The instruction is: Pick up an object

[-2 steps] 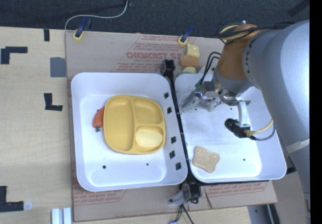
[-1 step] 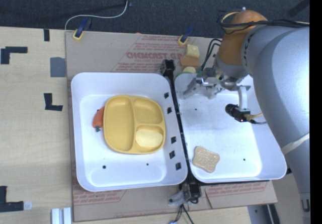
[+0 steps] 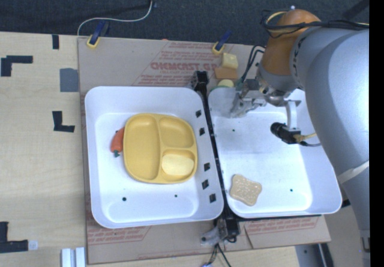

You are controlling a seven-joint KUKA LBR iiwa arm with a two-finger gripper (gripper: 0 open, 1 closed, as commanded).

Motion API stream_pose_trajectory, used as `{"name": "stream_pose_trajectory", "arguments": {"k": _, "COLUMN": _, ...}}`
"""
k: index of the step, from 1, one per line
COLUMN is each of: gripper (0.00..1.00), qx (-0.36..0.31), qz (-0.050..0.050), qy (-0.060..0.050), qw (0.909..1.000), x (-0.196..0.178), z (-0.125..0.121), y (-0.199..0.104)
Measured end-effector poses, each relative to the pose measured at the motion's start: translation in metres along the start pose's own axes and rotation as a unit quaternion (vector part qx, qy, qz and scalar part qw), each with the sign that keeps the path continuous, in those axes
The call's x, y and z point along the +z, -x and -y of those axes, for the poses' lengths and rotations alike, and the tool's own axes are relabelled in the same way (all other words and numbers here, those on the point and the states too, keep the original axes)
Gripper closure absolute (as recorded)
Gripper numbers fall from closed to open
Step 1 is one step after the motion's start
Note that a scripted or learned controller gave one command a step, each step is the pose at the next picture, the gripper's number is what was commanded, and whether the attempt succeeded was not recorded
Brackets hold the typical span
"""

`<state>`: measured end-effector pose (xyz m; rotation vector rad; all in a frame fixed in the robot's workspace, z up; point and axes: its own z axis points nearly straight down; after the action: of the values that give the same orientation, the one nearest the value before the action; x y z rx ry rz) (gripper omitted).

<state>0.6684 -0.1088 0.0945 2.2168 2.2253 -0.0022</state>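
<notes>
My gripper (image 3: 241,104) hangs low over the back left corner of the right bin (image 3: 300,167), below the orange-banded wrist (image 3: 282,50). A tan slice of toy bread (image 3: 246,189) lies near the front left of that bin, well away from the gripper. In the left bin (image 3: 102,140) sits a yellow divided plate (image 3: 150,140) with a pale yellow lump (image 3: 177,164) in its lower right compartment. An orange-red item (image 3: 116,140) pokes out from under the plate's left edge.
Just behind the right bin, on the cardboard, a yellow block (image 3: 230,59), a brown block (image 3: 225,72) and a pale round piece (image 3: 225,84) sit close to the gripper. A black divider (image 3: 207,140) runs between the bins. The big grey arm (image 3: 342,98) covers the right side.
</notes>
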Motion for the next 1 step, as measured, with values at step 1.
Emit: {"name": "stream_pose_trajectory", "arguments": {"k": 1, "gripper": 1.0, "qx": -0.002, "qz": -0.002, "qy": 0.004, "qw": 1.0, "x": -0.0965, "z": 0.0219, "y": -0.0623}}
